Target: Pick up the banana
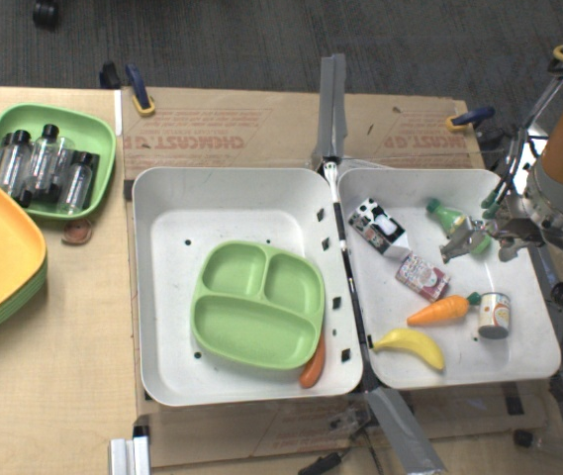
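My claw hangs over the right bin, upper right part; whether it is open or closed, cannot tell. Banana lies at the bin's 7 o'clock, free, just below the toy carrot. Small can at 3 o'clock of the carrot.

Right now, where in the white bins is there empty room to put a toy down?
Bare floor lies along the left white bin wall beside the green divided plate, and in the right white bin corner behind the yellow banana. The middle around the orange carrot is crowded.
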Motion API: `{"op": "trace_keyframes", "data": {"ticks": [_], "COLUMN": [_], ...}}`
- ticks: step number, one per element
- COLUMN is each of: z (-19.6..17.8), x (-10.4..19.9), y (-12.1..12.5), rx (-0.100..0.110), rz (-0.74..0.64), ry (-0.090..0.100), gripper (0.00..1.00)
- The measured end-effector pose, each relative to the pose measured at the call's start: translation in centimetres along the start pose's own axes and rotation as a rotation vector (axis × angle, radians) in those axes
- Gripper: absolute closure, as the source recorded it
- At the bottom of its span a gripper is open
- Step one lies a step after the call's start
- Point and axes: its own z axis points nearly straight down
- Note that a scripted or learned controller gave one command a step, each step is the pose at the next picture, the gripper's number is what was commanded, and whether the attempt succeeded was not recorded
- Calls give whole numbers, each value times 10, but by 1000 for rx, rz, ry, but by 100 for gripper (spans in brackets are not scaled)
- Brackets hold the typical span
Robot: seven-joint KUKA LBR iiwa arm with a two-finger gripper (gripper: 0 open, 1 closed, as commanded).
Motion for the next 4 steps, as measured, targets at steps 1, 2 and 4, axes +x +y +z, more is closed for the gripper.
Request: {"op": "trace_keyframes", "data": {"ticks": [1, 2, 4], "z": [53, 152, 52], "x": [40, 26, 43], "y": [-39, -39, 23], "rx": [1, 0, -2], "rz": [120, 218, 35], "ry": [0, 1, -1], "gripper": [0, 0, 0]}}
